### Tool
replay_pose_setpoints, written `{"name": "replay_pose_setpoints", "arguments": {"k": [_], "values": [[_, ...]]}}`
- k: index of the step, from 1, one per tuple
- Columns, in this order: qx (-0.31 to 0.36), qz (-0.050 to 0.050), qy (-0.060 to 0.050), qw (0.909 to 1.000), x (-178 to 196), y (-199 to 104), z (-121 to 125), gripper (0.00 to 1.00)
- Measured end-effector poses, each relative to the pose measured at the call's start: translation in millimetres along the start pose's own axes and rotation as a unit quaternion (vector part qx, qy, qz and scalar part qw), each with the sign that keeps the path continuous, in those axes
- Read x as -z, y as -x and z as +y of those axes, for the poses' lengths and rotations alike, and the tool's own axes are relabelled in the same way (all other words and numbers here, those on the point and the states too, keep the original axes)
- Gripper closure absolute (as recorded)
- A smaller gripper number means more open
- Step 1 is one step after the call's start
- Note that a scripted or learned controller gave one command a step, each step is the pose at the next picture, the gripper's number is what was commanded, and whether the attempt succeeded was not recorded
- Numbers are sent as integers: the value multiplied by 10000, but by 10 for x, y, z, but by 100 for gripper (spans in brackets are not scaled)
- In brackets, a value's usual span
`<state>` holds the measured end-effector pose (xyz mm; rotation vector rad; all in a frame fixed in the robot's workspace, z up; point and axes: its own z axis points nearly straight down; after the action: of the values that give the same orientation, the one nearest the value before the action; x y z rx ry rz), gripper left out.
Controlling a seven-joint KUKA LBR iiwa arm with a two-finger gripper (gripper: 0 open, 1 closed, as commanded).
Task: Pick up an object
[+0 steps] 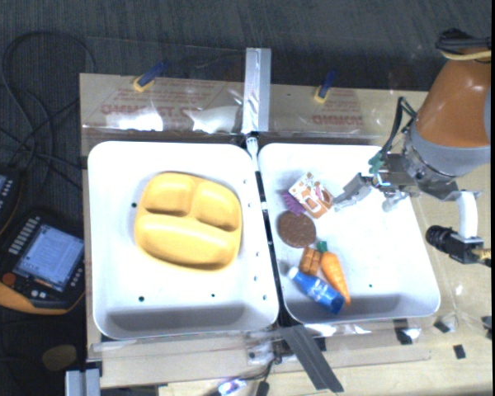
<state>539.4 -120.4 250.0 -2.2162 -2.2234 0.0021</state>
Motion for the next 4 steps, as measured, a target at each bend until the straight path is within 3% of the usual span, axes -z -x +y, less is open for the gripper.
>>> {"name": "replay_pose_setpoints", "arguments": {"k": [1, 2, 3, 4], "values": [[2504, -14, 46, 9681, -1507, -50, 405, 0], [2288, 1, 14, 9735, -1227, 79, 567, 0], [1652, 5, 13, 9863, -1481, -106, 281, 0], [1584, -27, 71, 9873, -1604, 38, -242, 0]]}}
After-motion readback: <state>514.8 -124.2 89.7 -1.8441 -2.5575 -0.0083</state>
